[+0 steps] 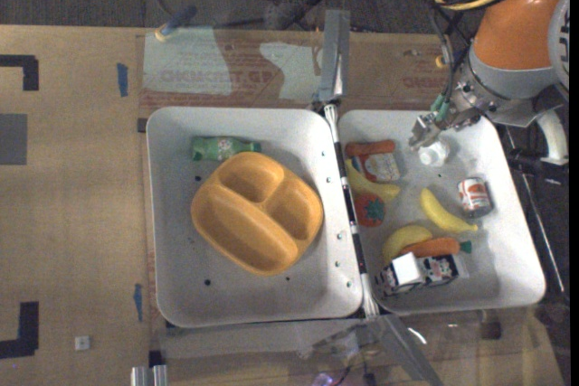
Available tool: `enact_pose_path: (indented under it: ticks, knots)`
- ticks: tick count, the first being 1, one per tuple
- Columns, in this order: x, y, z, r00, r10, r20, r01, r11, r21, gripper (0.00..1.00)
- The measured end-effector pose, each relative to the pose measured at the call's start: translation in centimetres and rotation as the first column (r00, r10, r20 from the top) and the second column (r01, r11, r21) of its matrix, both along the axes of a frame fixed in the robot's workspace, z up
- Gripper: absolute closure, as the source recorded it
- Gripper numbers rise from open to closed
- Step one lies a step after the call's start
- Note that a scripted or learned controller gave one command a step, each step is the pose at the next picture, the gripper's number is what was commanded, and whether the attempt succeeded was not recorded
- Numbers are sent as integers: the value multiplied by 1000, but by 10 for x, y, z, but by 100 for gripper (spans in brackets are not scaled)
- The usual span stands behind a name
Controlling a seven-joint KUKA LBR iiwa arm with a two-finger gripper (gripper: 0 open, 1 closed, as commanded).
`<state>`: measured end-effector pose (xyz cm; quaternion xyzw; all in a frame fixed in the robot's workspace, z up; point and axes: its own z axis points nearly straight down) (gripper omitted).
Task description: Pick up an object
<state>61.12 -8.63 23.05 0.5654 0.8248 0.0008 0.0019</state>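
Overhead, end effector (432,127) state unclear, above bottle (431,155); pouch (374,164), bananas (447,213) near.

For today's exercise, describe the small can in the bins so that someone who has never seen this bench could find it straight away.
Start at the right-hand white bin, the one crowded with toy food. Look along its right side, beside the lone banana. The can lies there: a short cylinder with a red and white label, unlike the yellow fruit nearby.

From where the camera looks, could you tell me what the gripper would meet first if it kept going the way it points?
Probably the small white object just beneath the gripper in the right bin, though depth is unclear.
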Motion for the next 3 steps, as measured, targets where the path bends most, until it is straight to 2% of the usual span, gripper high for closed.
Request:
enact_pose_path:
  ticks: [1, 2, 3]
  knots:
    - [56, -30, 2, 998, 61, 0, -61, 998, -1, 100]
    - [58, -29, 14, 998, 64, 7, -64, 998, -4, 100]
    - [57, -92, 37, 728, 686, 2, -686, 728, -8, 100]
